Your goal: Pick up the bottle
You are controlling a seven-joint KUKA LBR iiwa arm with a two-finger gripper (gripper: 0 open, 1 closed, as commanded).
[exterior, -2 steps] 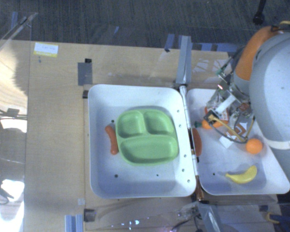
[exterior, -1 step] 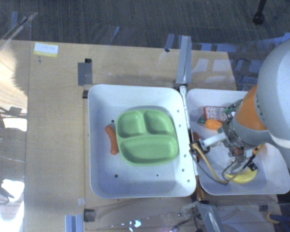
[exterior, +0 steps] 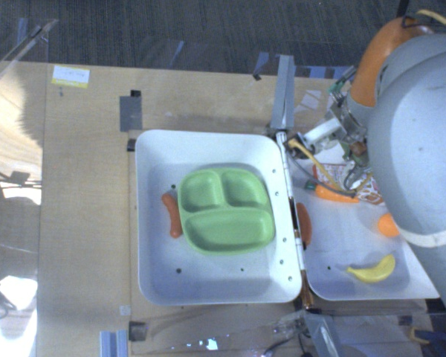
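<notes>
Nearest us looms one grey arm, its gripper over the far end of the right white plastic bin. We cannot tell whether it is wide or narrow, nor which thing beneath it is the bottle. We count two bins. The left white bin holds one green three-compartment tray with one reddish-brown sausage just beside it. The right bin holds one yellow banana, a second sausage along its left wall, one orange carrot and one orange ball.

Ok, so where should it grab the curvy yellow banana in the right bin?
Probably across its thick middle, coming straight down from above. The curvy yellow banana lies flat on the right white bin, with bare floor on both sides.
</notes>
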